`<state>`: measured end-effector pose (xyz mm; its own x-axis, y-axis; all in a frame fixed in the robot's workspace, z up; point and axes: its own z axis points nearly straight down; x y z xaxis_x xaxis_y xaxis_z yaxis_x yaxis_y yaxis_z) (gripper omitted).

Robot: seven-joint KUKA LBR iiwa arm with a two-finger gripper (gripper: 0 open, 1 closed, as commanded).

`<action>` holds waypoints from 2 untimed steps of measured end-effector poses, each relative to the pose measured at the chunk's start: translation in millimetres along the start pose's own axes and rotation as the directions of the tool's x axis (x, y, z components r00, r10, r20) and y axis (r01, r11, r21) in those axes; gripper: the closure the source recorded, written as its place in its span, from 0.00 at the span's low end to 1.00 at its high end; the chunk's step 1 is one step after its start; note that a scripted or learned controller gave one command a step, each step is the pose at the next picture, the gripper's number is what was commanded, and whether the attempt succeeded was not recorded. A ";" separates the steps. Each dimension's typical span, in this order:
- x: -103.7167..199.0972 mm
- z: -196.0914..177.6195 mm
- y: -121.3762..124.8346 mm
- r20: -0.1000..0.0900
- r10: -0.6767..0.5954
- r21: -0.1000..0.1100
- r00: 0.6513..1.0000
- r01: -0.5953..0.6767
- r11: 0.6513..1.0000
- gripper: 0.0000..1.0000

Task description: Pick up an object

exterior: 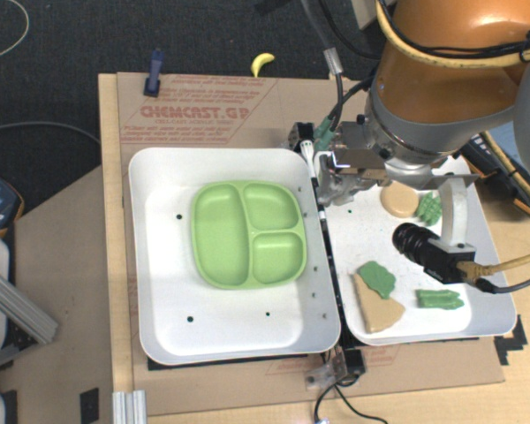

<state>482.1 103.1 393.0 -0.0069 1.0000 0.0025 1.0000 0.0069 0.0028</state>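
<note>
Tan wedge (pixel 382 313): lies flat at the near end of the right bin (pixel 358 237), with nothing gripping it
Green piece (pixel 375 278): rests on the wedge's upper tip, overlapping it
Green strip (pixel 440 299): just beside the wedge, toward the view's right, on the bin floor
Tan disc (pixel 397 203): at the bin's far end, touching a pale green piece (pixel 428 208), partly under the arm
Pincer (pixel 336 179): low over the far left corner of the right bin, close to the wall shared by the two bins; whether it is apart or together I cannot tell, and nothing is seen in it
Arm (pixel 459 51): grey and orange, covering the upper right of the view
Left bin (pixel 159 237): holds a green three-part plate (pixel 247 234), set near its middle
Cardboard sheet (pixel 194 113): brown, printed in red, under both bins; a blue clip (pixel 153 73) at its far edge
Counter (pixel 71 228): tan, showing left of the cardboard
Floor (pixel 71 25): dark, with a white cable (pixel 18 11) and a small yellow thing (pixel 262 62)
</note>
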 end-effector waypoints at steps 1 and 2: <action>-23.0 89.4 38.5 0.005 0.010 0.010 1.000 -0.010 1.000 1.00; 64.0 122.0 29.7 0.001 -0.002 0.010 1.000 0.002 1.000 1.00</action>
<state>511.6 167.6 271.2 -0.0091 1.0000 0.0017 0.9999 0.0091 -0.0072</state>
